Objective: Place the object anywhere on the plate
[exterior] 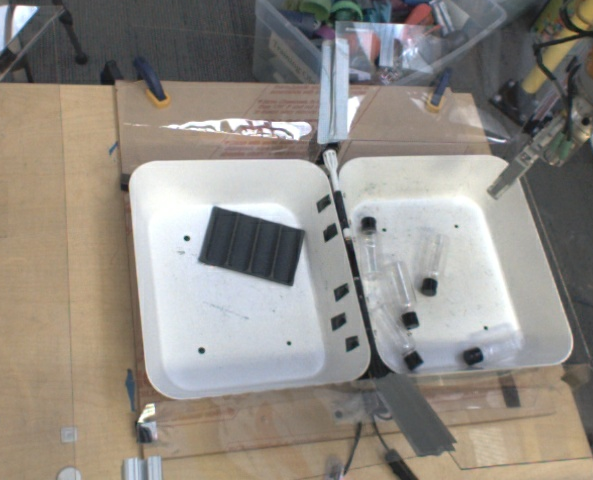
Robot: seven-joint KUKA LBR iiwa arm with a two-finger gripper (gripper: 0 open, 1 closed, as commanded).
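The gripper hangs past the right bin's far right corner; its opening cannot be told. Clear black-capped vials lie toward that bin's left and near edges. The black ridged plate lies in the left bin, with bare floor around it.

Two smooth, faintly glossy white plastic bins sit on a matt pale wooden bench, one holding a ribbed matt black plate, the other clear plastic black-capped vials.
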